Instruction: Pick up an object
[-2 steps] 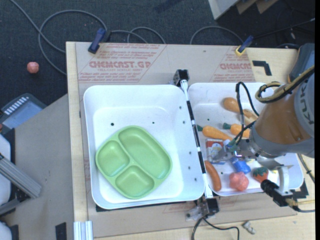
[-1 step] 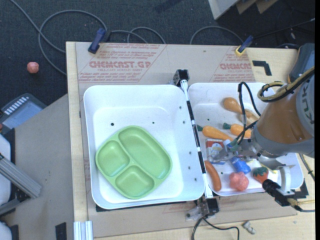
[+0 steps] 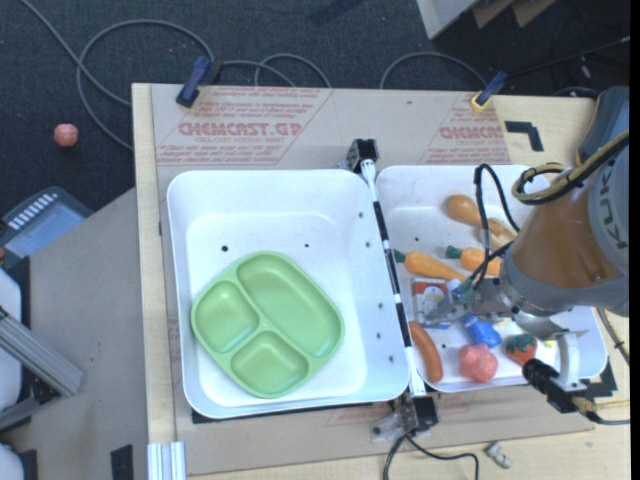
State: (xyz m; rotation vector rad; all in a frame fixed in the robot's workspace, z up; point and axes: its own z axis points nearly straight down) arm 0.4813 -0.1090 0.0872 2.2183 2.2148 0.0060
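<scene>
Camera view: gripper [image 3: 458, 305] low in right bin [image 3: 425, 180], over clutter of small toys; finger spacing impossible to tell, likewise any hold. Orange carrot [image 3: 432, 265] just far-left of gripper, red sausage [image 3: 427, 352] near-left, red ball [image 3: 479, 363] just near, blue piece [image 3: 481, 332] right beside. Arm [image 3: 565, 253] hides bin's right part. Left bin [image 3: 190, 193] bears green divided tray [image 3: 266, 322].

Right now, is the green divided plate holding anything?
Empty. The green divided plate lies flat in the left bin, all three compartments bare.
</scene>
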